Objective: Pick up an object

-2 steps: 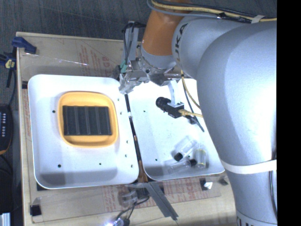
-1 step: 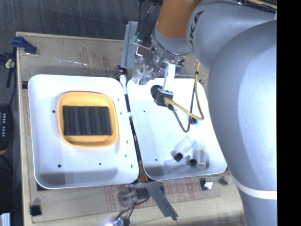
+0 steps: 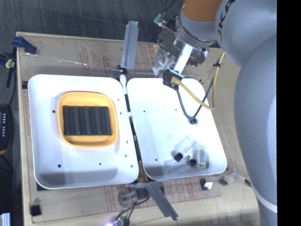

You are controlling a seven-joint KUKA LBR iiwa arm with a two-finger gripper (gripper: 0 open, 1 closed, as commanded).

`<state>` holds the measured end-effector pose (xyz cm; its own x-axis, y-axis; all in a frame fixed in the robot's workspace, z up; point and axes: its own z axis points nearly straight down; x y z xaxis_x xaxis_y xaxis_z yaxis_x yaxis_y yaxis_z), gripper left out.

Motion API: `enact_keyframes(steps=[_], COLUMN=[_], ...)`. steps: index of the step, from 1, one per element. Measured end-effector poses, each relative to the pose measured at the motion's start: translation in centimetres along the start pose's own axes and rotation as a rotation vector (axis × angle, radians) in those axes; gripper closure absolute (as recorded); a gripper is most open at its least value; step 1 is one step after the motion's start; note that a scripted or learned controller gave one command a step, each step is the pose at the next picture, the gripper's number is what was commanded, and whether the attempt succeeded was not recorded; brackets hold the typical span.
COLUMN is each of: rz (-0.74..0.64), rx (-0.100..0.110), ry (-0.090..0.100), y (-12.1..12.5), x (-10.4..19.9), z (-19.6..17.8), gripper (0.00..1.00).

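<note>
A blue clamp (image 3: 22, 44) is sitting at the far left corner of the worktop (image 3: 70, 55), whose brown surface is showing around both bins. The left bin (image 3: 42, 164) is holding a yellow tray (image 3: 86, 118) with a dark ribbed centre, lying flat in the bin's middle, a little toward its far side. A grey metal bar (image 3: 129, 44) is standing up behind the seam where the two bins are meeting, and a dark strip is running down that seam.

The right bin (image 3: 155, 126) is carrying a small clear plastic object (image 3: 189, 157) with dark and gold bits, lying near the bin's near right corner, well apart from the gripper. It is too small and glassy to make out more.

The gripper (image 3: 165, 68) is hanging over the far rim of the right bin, above its far middle; whether it is open or closed cannot be told. A yellow and black cable (image 3: 195, 100) is looping down from it over the bin. The grey arm (image 3: 254, 55) with its orange band (image 3: 202, 1) is reaching in from the right.
</note>
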<state>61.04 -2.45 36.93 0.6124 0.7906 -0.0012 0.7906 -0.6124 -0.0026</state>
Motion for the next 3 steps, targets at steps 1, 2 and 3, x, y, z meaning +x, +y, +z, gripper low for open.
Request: enact_keyframes(steps=[1, 2, 3], rz=[0.440, 0.703, 0.702], rx=[0.005, -0.001, 0.004], ry=[-0.003, -0.001, -0.003], y=[-2.7, 0.5, -2.5], x=[-3.2, -4.8, -10.2], z=[4.0, 0.6, 3.2], gripper=[1.00, 1.00, 1.00])
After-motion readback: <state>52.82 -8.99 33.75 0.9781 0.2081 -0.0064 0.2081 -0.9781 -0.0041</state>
